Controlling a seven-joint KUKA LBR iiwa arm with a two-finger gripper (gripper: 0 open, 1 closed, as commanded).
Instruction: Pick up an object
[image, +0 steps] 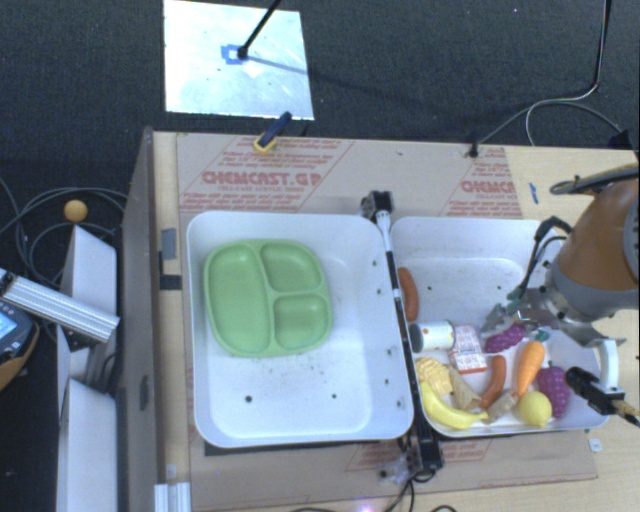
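Green plate (268, 297): lies in the left bin (230, 410).
Right bin (460, 245): toy food heaped at its near end, carrot (529, 366), banana (447, 410), lemon (536, 408), grapes (506, 337).
End effector (515, 318): low over the grapes; grip state cannot be told.
Sausage (407, 292): apart, by the bin's left wall.

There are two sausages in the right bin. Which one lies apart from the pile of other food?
The sausage near the right bin's left wall, lying alone. The other sausage is inside the pile, between the carrot and the banana.

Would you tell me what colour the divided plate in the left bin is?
The divided plate is light green, clear in the camera view.
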